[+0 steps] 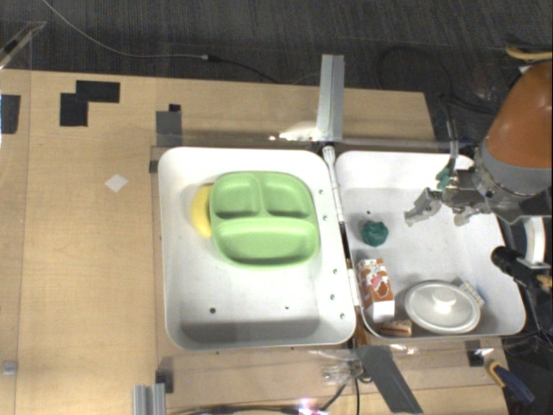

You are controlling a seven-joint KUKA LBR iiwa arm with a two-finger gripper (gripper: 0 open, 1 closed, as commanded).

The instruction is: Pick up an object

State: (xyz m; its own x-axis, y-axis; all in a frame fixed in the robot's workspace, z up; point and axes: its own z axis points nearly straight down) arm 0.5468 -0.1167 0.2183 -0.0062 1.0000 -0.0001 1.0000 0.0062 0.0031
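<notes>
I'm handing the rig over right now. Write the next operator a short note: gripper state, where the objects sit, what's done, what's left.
Gripper: above the right bin, upper right part, nothing between its fingers; open or shut not clear from here.
Right bin: small dark green object near the left wall, carton at the lower left, round white lidded bowl at the bottom.
Left bin: green divided tray with a yellow object sticking out at its left edge.
Done: no pick yet.
Left: the whole pick. The green object looks nearest the gripper.

Green tray (263, 218) over something yellow (200, 212) in left bin (242, 328); gripper (421, 208) (nothing in it) above right bin (397, 173).
</notes>
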